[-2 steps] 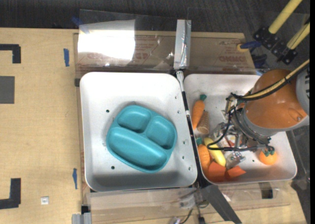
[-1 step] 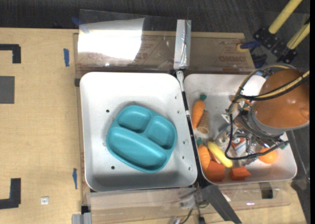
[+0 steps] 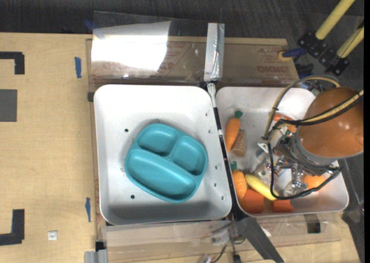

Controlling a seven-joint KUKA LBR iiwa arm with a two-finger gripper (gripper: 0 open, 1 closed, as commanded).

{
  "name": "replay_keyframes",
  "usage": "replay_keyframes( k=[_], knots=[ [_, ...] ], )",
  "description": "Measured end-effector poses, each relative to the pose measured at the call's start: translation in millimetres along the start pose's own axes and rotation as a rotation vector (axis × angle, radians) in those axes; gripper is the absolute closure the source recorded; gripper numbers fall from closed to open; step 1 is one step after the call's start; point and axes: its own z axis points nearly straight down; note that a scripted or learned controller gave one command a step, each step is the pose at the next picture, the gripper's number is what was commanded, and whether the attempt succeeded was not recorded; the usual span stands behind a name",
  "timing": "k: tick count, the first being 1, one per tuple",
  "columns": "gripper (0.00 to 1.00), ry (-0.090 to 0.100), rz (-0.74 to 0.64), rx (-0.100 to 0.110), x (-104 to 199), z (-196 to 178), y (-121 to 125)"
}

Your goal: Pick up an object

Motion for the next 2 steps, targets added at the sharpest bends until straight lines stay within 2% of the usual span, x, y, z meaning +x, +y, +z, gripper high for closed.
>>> replay_keyframes(
  k=[1, 2],
  knots=[
    [1.0, -0.009, -0.003, 0.007, -5, -12, -1],
    [1.0, 0.003, -0.419, -0.012, -25, 1, -8]
  ],
)
